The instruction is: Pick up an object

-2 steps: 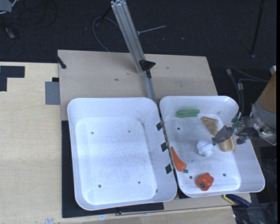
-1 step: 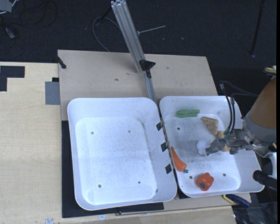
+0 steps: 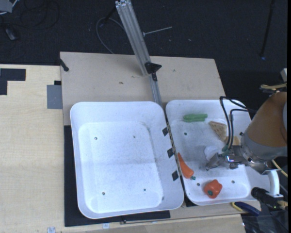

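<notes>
We note the gripper low inside the right bin; jaw state cannot be determined. An orange pepper lies just below the jaws, a carrot to their left.

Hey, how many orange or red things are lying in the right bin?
2. A carrot lies by the bin's left wall, and a red pepper sits near the front edge. The arm covers the bin's right side, so more could be hidden there.
</notes>
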`<state>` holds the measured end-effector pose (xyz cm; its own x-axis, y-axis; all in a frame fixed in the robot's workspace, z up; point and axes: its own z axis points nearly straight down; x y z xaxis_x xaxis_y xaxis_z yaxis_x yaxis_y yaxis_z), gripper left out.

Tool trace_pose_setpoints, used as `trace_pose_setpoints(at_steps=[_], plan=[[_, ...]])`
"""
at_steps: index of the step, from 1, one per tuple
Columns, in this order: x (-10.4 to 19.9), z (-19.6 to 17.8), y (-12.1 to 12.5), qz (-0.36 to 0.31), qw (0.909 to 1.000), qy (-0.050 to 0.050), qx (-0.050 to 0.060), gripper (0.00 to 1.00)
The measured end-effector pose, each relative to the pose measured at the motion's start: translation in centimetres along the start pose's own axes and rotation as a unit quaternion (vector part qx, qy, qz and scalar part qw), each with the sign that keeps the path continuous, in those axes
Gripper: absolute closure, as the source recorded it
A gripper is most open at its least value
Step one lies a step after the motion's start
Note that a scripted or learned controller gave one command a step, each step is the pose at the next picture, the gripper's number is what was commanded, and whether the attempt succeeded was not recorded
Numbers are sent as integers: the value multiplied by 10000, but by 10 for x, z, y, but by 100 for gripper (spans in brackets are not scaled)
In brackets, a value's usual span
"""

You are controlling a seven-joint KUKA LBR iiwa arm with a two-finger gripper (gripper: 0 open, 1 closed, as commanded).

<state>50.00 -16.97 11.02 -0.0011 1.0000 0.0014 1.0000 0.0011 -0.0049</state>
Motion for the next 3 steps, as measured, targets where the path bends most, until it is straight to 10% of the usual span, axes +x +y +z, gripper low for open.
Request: trace_pose_setpoints(at_steps=[1, 2, 3], plan=[[0, 22, 1, 5, 10000, -9, -35, 0], [-1, 11, 1, 13, 10000, -13, -46, 100], [-6, -32, -2, 10, 10000, -12, -38, 100]])
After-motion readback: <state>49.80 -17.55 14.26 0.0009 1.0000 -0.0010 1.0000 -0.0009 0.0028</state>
